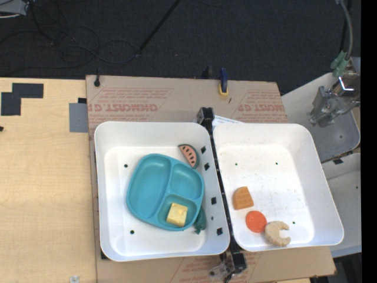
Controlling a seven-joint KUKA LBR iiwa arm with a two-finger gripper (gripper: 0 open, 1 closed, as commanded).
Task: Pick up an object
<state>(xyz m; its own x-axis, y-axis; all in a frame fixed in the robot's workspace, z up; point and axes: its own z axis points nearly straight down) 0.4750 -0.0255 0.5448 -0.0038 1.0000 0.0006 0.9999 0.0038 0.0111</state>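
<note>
Cardboard [147,102] printed with red lettering lies under two shallow white bins set side by side. Left bin [112,158] carries a teal divided plate [156,184], tilted a little, with a yellow cube [177,214] sitting in its lower right compartment. A watermelon slice [188,154] rests just beyond the plate's upper right rim, touching or nearly touching it. Right bin [306,158] has three small pieces grouped near its lower middle: an orange-brown square slab [242,197], a flat red-orange disc [255,221] just below it, and a pale croissant-shaped piece [277,233] touching or just beside the disc on its right. Metal hardware [333,102] stands at the far right, well apart from every object; whether it is the gripper, and how any jaws stand, I cannot tell.
</note>
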